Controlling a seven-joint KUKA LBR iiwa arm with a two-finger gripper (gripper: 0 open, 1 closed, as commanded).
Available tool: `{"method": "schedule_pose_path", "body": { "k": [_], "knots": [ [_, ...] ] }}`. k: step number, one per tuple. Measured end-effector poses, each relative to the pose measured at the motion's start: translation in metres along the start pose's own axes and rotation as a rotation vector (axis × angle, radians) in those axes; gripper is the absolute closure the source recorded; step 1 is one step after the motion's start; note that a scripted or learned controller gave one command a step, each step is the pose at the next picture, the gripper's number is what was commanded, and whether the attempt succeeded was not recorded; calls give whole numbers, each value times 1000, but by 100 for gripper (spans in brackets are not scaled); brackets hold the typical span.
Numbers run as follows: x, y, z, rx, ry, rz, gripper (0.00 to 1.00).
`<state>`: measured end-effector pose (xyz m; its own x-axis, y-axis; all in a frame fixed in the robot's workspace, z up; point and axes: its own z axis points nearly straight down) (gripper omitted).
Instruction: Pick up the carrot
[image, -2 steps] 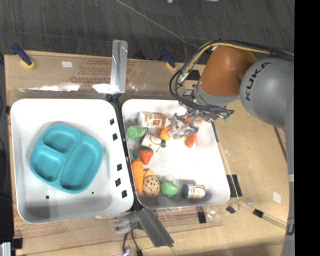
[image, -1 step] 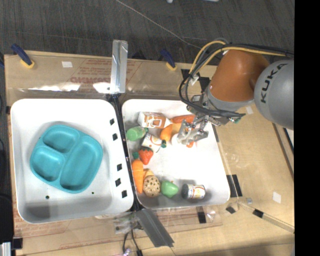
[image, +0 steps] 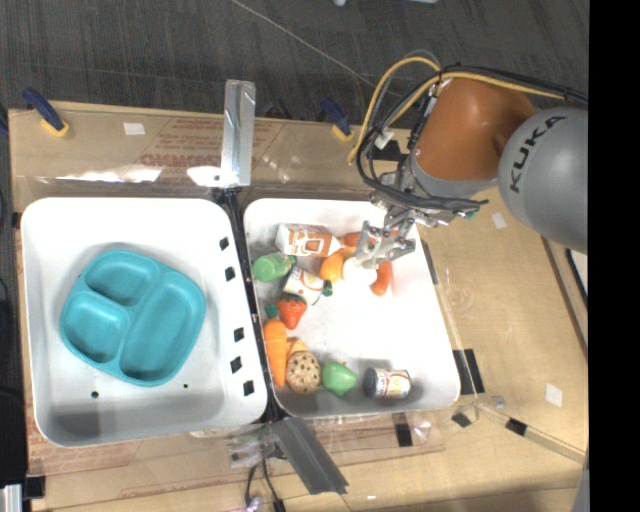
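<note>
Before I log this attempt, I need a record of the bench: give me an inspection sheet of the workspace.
Surface: two shallow white bins side by side, left bin and right bin, on a bench.
Job's things: carrot lies by the right bin's left wall, apart from the gripper.
Clutter: teal divided plate in the left bin; in the right bin a strawberry, cookie, small jar, carton, green pieces and a small orange piece.
Grippers: gripper over the right bin's far side, near the small orange piece.
Cables: yellow and black cables loop above the wrist.
Surroundings: dark floor beyond the bench.
</note>
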<state>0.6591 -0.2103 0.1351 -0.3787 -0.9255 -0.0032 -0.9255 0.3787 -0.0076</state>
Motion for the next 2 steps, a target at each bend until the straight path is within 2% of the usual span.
{"method": "schedule_pose_path", "body": {
  "k": [1,2],
  "knots": [
    [-41,18,19,14,4,-236,100],
    [-32,39,-1,-10,2,-91,100]
  ]
}}
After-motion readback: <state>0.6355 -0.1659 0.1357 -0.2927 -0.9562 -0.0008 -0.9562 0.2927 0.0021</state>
